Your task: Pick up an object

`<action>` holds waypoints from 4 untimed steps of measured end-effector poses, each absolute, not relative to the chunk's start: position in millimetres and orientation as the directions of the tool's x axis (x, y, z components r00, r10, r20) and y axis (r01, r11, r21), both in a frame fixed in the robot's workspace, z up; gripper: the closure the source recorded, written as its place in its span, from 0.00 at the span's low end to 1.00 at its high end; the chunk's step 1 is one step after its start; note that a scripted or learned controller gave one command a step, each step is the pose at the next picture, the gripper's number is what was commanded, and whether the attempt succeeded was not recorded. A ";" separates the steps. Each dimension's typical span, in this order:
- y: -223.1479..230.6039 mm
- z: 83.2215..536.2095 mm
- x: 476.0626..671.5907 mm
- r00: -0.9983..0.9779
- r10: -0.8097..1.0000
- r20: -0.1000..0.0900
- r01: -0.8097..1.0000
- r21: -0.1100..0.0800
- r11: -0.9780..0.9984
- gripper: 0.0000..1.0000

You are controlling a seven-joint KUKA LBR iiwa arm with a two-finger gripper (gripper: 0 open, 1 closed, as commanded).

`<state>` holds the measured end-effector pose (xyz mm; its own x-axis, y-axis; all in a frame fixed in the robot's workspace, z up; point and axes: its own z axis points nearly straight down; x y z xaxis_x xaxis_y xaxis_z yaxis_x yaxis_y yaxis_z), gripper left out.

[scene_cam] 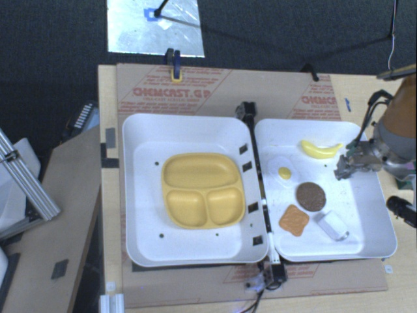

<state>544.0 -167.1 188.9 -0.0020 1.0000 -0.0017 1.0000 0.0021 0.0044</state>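
Looking down on the bench, we see two white bins side by side, the left bin (pixel 140 194) and the right bin (pixel 371 233), meeting along a black-clipped seam at the middle.

Our gripper (pixel 344 170) hangs over the right bin at about its 3 o'clock side, just inside the right rim, with the grey arm (pixel 397 135) coming in from the right edge. It is small and dark here, and we cannot tell whether it is apart or together; we see nothing between its tips.

Things to pick lie in the right bin. A banana (pixel 320 149) sits toward 12 o'clock, near the gripper and just left of it. A small yellow piece (pixel 285 173) lies toward 9 o'clock. A brown round cookie (pixel 311 196) rests near the centre, an orange waffle-like piece (pixel 294 221) at about 7 o'clock, and a white block (pixel 332 227) at 5 o'clock, just beside the cookie. These lower three crowd together; the banana has bare floor around it, and the bin's right strip below the gripper lies open.

A yellow divided plate (pixel 199 190) fills the centre of the left bin, with bare white margin toward every wall.
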 end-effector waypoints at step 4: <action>-28.2 224.6 591.9 -0.007 1.000 0.001 1.000 0.003 0.007 1.00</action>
<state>591.9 -28.2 224.6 -0.0069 1.0000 0.0007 1.0000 0.0069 0.0026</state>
